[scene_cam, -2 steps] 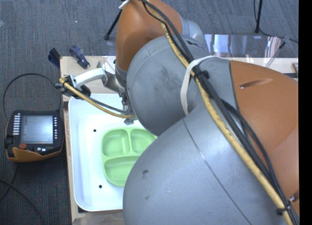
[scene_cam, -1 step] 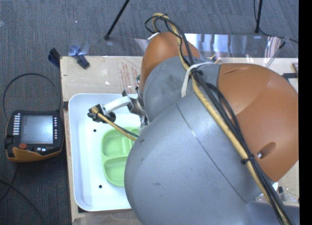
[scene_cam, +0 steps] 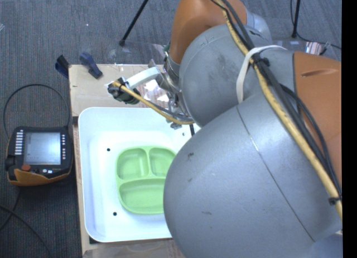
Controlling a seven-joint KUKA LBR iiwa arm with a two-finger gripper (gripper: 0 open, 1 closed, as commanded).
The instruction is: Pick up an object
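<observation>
Green divided plate point(scene_cam: 142, 180) seen lying flat in white bin point(scene_cam: 92, 156), below and nearer camera than tool point(scene_cam: 167, 98). Tool held above bin's far edge; finger state cannot be told. Plate's long axis judged left-right.

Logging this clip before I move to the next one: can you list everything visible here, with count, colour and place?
Divided plate: 1, light green, three compartments, lying flat in the white bin, partly hidden by the arm.
Bin: 1 visible, white, shallow, on the bench.
Bench: 1, pale wood, under the bin.
Teach pendant: 1, black and orange with a grey screen, on the carpet left of the bench, cable looping above it.
Clamps: 2, dark blue, at the bench's far left corner.
Stand legs: dark, thin, on the carpet at the back.
Arm: 1, grey and orange, covering the right side; gripper fingers hidden.
</observation>
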